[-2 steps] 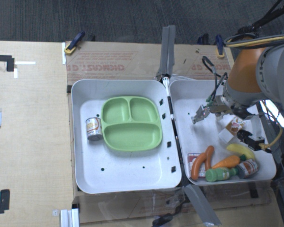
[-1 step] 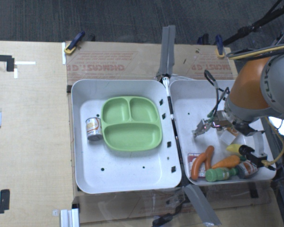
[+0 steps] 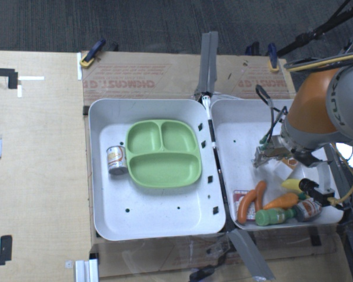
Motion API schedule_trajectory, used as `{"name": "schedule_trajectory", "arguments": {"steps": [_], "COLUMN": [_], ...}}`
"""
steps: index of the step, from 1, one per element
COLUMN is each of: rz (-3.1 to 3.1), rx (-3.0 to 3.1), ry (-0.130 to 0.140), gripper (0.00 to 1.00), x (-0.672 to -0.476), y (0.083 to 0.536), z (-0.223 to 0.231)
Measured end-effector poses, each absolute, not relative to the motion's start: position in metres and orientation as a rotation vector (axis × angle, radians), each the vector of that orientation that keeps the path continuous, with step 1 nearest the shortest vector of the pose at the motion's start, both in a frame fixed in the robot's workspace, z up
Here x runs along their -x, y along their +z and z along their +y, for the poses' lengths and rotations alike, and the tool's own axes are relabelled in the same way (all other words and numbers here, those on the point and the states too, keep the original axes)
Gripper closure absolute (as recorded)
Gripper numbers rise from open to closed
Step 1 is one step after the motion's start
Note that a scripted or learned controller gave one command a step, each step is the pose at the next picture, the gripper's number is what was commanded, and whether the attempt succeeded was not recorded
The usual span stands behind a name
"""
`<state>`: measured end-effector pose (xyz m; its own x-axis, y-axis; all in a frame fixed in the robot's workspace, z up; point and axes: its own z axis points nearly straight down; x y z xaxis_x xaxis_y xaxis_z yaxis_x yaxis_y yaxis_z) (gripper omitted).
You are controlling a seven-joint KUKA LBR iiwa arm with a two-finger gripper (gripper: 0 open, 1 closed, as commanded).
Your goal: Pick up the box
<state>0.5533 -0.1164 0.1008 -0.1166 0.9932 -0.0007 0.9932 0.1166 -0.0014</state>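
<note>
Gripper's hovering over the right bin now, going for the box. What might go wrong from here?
1. The red-and-white flat box lies partly under the orange hot dog, so a grasp may catch that instead.
2. It sits against the right white bin's wall, leaving little finger room.
3. The two-finger gripper hovers away from the box.

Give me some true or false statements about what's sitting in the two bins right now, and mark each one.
1. The green divided plate lies in the left bin. True.
2. A small can lies on its side touching the plate's right edge. False: it stands beside the plate's left edge.
3. The green bottle lies near the front of the right bin. True.
4. The gripper hangs over the left bin. False: it is over the right bin.
5. The box sits in the right bin, partly under the hot dog. True.
</note>
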Motion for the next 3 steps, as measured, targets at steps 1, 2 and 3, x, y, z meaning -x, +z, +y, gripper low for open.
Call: {"name": "schedule_trajectory", "arguments": {"steps": [1,2,3], "rz": [-2.344,-2.343,-2.259], "rx": [2.092,2.092,2.184], "ry": [0.003,0.004,0.0], "gripper": [1.0,0.0,0.0], "x": [-0.553,-0.553,-0.566], "y": [0.11,0.11,0.092], "z": [-0.117,-0.117,-0.141]}}
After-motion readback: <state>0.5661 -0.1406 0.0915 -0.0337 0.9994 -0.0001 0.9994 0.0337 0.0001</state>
